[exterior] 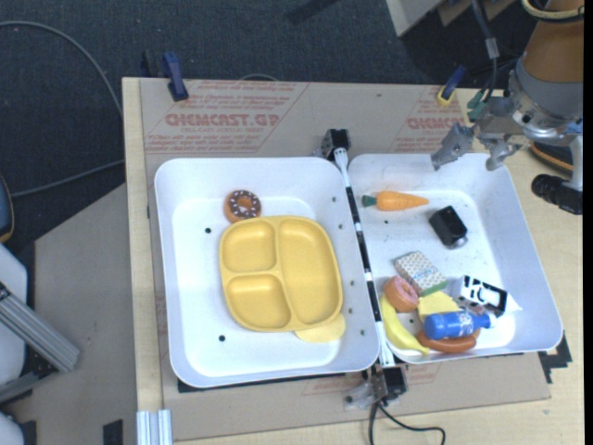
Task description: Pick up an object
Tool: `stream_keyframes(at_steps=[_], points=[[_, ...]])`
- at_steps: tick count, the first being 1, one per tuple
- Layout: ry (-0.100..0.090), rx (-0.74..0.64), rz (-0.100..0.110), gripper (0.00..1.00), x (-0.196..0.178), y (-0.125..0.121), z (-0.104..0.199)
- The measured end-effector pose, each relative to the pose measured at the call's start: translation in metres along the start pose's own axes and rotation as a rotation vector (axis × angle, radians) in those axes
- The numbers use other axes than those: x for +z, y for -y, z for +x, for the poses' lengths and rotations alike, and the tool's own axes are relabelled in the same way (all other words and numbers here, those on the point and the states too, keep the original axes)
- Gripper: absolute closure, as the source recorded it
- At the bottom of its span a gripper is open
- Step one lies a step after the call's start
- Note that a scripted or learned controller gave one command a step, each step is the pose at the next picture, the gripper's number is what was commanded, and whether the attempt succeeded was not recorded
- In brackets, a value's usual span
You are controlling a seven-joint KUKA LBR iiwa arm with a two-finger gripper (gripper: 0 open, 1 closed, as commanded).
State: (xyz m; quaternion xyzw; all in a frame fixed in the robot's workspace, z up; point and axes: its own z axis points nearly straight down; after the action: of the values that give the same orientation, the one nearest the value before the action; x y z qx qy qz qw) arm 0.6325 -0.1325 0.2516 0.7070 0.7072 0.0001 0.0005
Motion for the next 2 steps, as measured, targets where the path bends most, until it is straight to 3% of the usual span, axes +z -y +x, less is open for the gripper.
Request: stream_keyframes(at_steps=[1,2], points=[[0.0,0.001,0.002,0.0,0.103,-0.006,-0.044],[-0.001,0.0,0.003,0.0,0.167,0.015,-0.037]])
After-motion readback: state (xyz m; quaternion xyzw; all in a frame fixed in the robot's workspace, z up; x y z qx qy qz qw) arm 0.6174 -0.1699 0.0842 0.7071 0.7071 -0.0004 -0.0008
